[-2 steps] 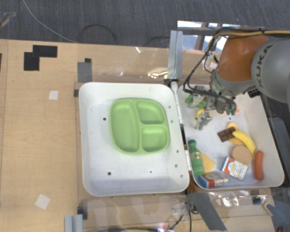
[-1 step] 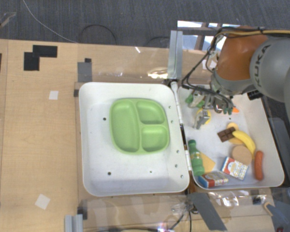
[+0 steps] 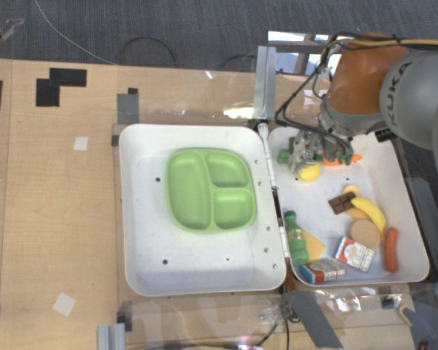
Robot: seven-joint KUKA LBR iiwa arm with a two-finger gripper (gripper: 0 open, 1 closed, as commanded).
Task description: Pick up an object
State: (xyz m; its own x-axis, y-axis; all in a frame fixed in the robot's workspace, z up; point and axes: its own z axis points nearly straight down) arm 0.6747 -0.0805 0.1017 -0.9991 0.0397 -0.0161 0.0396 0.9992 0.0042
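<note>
My gripper (image 3: 307,160) hangs low over the far left part of the right bin (image 3: 412,217), below the orange wrist band. A small yellow lemon-like piece (image 3: 309,172) lies right under its tip, touching or nearly touching it. A green piece (image 3: 284,157) lies just to its left and an orange carrot-like piece (image 3: 341,160) to its right. Nearer the front lie a banana (image 3: 369,211), a brown chocolate piece (image 3: 342,203), a green bottle (image 3: 296,239), a round tan cookie (image 3: 365,232), a red sausage (image 3: 390,249) and two small cartons (image 3: 354,255).
The left bin (image 3: 142,195) holds a green divided plate (image 3: 209,189) in its middle. A metal post (image 3: 264,82) stands behind the divider between the bins. The arm covers the right bin's far right corner.
</note>
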